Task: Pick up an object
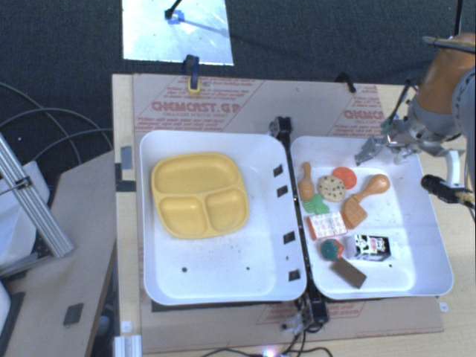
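Note:
The right bin (424, 236) holds several small objects. Among them are a speckled cookie (332, 188), a red-orange slice (344, 175), an orange carrot-like piece (306, 181) and an orange spatula-shaped toy (364, 199). Nearer the front lie a green piece (316, 204), a red and white card (327, 225), a teal ball (329, 250), a black and white carton (371, 246) and a brown block (348, 273). My gripper (379, 149) hangs over the bin's far right part, above and right of the red-orange slice, with nothing seen in it.
The left bin (216, 274) carries a yellow divided tray (199, 194). A black hinge strip (291, 199) runs between the bins. The arm's orange-banded wrist (446, 73) reaches in at the upper right. A black part of the arm (442, 188) sticks out over the right bin's right rim.

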Motion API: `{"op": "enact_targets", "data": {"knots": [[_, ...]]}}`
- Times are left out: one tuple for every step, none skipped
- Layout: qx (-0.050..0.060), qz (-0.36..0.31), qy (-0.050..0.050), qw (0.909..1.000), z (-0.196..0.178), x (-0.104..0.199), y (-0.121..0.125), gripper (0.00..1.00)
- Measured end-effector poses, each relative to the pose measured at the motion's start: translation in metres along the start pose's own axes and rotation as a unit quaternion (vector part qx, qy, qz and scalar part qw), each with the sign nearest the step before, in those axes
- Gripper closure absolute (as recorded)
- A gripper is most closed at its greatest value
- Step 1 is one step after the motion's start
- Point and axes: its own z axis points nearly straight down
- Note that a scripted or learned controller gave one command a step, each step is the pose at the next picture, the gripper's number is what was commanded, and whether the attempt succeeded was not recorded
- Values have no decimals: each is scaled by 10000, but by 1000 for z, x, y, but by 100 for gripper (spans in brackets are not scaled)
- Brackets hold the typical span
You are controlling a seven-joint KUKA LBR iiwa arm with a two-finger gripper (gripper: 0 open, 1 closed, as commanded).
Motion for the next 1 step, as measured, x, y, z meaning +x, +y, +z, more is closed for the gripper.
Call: {"op": "enact_targets", "data": {"knots": [[17,-14,14,10000,38,43,-1,0]]}}
